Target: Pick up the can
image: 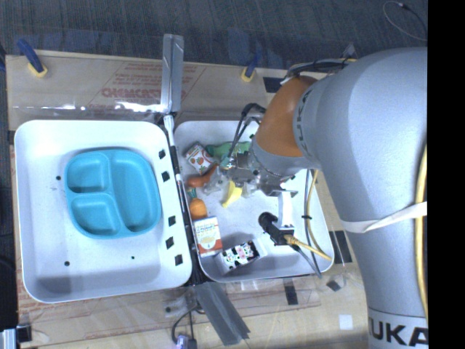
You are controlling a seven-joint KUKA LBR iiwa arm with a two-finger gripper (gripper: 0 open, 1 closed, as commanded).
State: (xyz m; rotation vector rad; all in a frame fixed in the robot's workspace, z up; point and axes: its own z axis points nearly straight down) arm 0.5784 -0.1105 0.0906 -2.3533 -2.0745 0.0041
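Can, apparently the small tilted tin, lies just left of the gripper, whose state I cannot tell. Both are among clutter in the right bin. This looks like the approach step; next comes centring over the can and closing.

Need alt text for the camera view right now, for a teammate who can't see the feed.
The grey arm reaches from the right into the right bin, its gripper low among small food items, including a can, an orange and a carton. The left bin holds a blue divided plate.
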